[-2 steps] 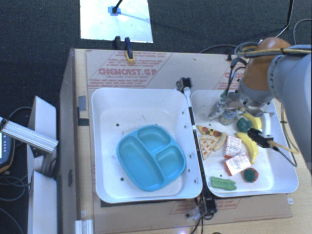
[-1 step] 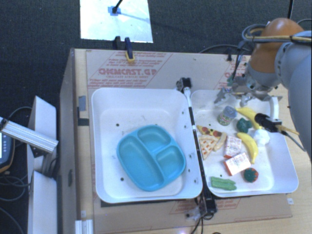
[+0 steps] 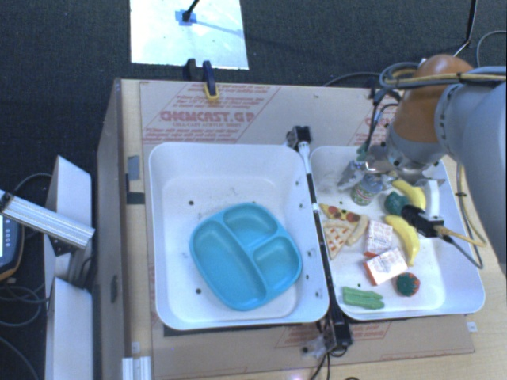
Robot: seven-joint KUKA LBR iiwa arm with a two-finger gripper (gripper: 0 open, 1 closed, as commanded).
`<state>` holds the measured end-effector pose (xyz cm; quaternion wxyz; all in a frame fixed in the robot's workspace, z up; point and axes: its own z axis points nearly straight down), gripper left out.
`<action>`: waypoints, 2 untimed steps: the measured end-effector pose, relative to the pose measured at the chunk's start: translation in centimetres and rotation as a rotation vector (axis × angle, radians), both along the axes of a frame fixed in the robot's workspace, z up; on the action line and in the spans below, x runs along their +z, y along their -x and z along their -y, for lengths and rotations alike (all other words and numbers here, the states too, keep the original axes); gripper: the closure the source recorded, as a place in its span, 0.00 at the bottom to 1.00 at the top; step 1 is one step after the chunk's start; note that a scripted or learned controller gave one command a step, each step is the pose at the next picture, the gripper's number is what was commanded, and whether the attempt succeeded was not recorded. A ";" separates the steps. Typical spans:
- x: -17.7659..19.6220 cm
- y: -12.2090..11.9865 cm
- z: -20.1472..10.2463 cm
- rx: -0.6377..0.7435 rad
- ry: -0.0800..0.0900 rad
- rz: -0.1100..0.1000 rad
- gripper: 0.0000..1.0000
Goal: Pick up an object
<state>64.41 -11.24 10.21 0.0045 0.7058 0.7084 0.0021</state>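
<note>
A toy banana (image 3: 405, 237) lies right of the pizza slice (image 3: 339, 229). Descend centred, clear of neighbours (the gripper's (image 3: 360, 179) state I cannot tell).

Left bin (image 3: 170, 212): blue divided plate (image 3: 245, 253) sits toward the near-right part of the floor; far half and left strip of the floor are open.

Right bin (image 3: 467, 295): crowded. Pizza slices (image 3: 339, 226) lie against the left wall near the divider (image 3: 315, 220); green pickle-like piece (image 3: 363, 298) along the near edge; two white cartons (image 3: 382, 248) mid-floor; bananas (image 3: 408, 232) beside them; red-green item (image 3: 408, 284) near the near-right corner. Arm (image 3: 463, 125) and gripper (image 3: 360, 176) occupy the far edge and right side. Small open floor at the near-right corner.
</note>
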 end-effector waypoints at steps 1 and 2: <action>-0.7 0.4 -1.1 -0.001 0.008 0.015 0.00; -1.7 -2.5 -2.7 0.001 -0.003 -0.006 0.00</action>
